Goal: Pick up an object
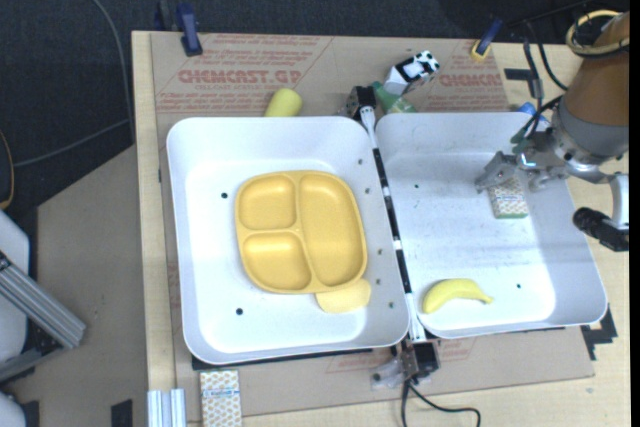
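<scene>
My gripper hangs over the upper right part of the right bin, with its grey fingers spread open and nothing between them. Just in front of it, a small pale box with a speckled green and red face lies on the bin floor. It sits close below the fingertips, and I cannot tell if they touch it. A yellow banana lies near the right bin's front edge. In the left bin there is a yellow divided plate, with a pale yellow flat piece poking out from under its front.
Behind the bins, a yellow cylinder, a black and white toy and a dark green item rest on the cardboard. Blue clamps grip the board's back edge. The arm's orange band is at the right.
</scene>
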{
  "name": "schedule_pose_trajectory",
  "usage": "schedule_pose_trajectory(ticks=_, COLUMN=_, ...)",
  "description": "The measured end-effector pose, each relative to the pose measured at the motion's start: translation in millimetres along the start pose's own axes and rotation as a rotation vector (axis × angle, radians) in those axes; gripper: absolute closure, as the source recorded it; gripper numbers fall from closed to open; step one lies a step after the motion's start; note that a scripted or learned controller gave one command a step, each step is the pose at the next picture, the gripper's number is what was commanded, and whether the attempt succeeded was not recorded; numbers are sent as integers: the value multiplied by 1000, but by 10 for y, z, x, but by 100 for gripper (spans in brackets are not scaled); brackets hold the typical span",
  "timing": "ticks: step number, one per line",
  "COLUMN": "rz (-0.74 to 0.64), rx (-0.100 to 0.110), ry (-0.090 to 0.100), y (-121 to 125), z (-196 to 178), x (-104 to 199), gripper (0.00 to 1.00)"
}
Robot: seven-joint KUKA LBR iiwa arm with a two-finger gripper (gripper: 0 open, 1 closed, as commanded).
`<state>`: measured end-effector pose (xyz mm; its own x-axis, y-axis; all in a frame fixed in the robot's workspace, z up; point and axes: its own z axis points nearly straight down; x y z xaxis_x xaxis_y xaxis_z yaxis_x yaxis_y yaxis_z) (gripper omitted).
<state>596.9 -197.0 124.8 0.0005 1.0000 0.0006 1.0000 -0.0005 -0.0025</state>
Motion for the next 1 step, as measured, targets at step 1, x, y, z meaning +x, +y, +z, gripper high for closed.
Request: schedule_pose_trajectory(ticks=1, rz=-3, rx=1, ry=6, y=-11, z=407, x=-187, gripper=0)
